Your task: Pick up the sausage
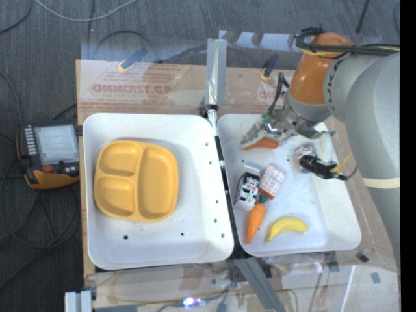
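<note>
Gripper (263, 131) low over far-left corner of right bin (318, 200), arm coming in from the right; open or closed: can't tell at this res. Directly at its tip, on the near side: sausage (261, 145), orange-red, flat on bin floor, long axis approx crosswise to the arm's reach, i.e. running left-right in cam view w/ slight tilt. Not seen clamped, so not counted as held; touching or just apart, can't tell. Judged: straight drop w/ little or no sideways shift should do, closing across the short axis, wrist turned to suit. Just right of tool: small white-and-red item (305, 153) beside a black cable part, close enough to mind on descent. Further toward viewer: pink-white box (272, 179) and black-white toy (247, 189), side by side, well clear of sausage. Further again: carrot (255, 221) and banana (287, 227) near front wall; carrot similar in colour, so risk of mix-up, but far off. Farthest, left across the divider: left bin (195, 239) w/ yellow tray (136, 179), no bearing on the pick
</note>
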`<move>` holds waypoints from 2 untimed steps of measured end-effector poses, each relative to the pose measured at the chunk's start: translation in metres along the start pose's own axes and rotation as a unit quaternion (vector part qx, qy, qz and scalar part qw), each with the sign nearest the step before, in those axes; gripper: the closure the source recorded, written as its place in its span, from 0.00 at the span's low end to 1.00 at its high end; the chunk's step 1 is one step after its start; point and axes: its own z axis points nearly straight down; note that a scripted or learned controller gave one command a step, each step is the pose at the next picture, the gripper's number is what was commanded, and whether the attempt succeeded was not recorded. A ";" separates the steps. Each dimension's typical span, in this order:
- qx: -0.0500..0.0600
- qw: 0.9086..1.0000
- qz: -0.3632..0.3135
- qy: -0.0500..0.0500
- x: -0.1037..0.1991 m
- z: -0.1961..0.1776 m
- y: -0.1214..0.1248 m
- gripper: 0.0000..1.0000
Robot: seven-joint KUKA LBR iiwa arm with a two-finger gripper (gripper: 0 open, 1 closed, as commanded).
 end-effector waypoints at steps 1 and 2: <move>0.007 0.972 -0.237 0.004 0.035 -0.081 -0.035 1.00; 0.007 0.958 -0.286 0.004 0.108 -0.107 -0.084 1.00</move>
